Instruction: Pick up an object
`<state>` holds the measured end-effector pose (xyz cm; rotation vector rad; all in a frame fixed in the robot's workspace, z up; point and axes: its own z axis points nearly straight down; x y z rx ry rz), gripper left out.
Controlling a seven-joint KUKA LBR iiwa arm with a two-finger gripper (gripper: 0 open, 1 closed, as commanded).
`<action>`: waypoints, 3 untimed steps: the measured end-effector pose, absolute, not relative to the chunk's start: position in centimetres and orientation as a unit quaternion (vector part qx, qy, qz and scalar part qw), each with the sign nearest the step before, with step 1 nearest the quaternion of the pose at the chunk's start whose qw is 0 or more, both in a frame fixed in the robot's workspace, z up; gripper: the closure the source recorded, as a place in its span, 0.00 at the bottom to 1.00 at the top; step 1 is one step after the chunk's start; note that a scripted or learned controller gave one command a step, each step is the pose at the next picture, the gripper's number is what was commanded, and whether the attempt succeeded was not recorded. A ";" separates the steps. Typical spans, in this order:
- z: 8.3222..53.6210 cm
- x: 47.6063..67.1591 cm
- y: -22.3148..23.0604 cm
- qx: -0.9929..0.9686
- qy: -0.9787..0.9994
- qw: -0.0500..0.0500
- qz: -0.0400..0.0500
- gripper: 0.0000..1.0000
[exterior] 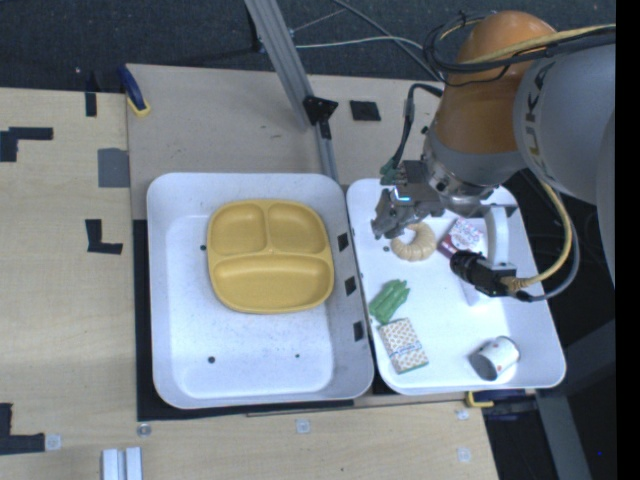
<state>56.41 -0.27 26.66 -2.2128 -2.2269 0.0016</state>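
Light falls evenly from above, bright on the two shallow white plastic bins (250, 368), whose floors come close to washing out. The pale tan wooden surface (60, 268) is softly lit, while the dark floor behind it stays dim. Shadows are short and faint. A soft sheen sits on the glossy orange band of the grey arm (500, 43). The picture is slightly soft and grainy throughout.

Yellow divided plate (270, 256) in left bin (170, 298), end effector (398, 218) above ring-shaped pastry (414, 242)
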 end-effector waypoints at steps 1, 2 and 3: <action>25.6 59.2 5.0 -0.705 -0.709 0.000 0.000 1.00; 24.4 60.9 9.0 -0.705 -0.709 0.000 0.001 1.00; 24.5 60.8 8.8 -0.706 -0.708 0.000 0.001 0.00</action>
